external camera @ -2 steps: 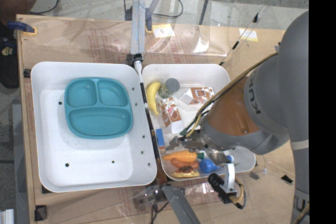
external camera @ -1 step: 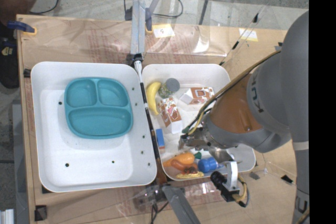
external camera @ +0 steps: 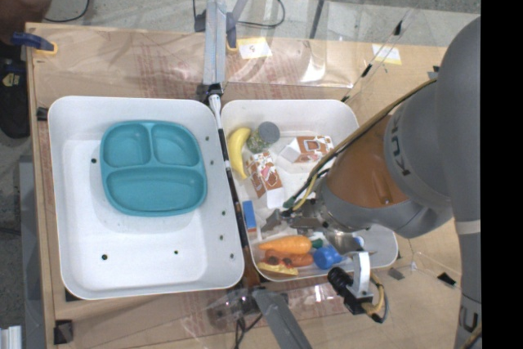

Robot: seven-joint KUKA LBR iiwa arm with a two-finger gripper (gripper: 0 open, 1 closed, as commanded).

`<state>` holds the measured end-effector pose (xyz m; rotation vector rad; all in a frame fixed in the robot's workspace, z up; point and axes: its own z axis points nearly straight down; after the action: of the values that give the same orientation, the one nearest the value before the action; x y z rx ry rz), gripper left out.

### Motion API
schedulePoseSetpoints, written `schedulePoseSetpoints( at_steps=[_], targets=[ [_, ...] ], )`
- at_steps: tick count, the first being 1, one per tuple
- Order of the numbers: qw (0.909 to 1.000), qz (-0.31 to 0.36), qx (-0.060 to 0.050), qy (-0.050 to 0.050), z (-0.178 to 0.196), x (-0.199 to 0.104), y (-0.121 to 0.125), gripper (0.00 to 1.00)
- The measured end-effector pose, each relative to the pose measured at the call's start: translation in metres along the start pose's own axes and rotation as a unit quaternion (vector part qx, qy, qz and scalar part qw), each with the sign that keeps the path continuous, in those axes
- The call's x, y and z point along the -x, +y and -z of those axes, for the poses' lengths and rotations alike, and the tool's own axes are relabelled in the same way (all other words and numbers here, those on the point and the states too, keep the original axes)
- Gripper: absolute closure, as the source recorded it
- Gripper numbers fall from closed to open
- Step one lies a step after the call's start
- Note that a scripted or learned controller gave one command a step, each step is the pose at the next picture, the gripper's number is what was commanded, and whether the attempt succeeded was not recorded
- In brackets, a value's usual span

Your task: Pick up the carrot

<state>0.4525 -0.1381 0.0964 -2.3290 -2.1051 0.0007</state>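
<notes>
The carrot (external camera: 285, 244) lies near the right bin's (external camera: 347, 112) front edge. The tool (external camera: 304, 217) hovers just above it. A teal plate (external camera: 153, 167) sits in the left bin (external camera: 73, 114).

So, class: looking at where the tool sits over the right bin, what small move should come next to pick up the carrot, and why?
Probably a short shift toward the carrot, then a descent. The tool sits just above and slightly right of it in the right bin, with a blue item close beside the carrot, so centring first seems wise.
</notes>
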Motion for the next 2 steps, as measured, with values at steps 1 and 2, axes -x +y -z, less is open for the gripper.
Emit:
schedulePoseSetpoints(
  at_steps=[1,2],
  targets=[
    [1.0,0.003,0.001,-0.001,-0.011,0.028,0.002,0.0],
    [1.0,0.005,0.002,0.0,0.001,0.029,0.003,1.0]
  ],
)
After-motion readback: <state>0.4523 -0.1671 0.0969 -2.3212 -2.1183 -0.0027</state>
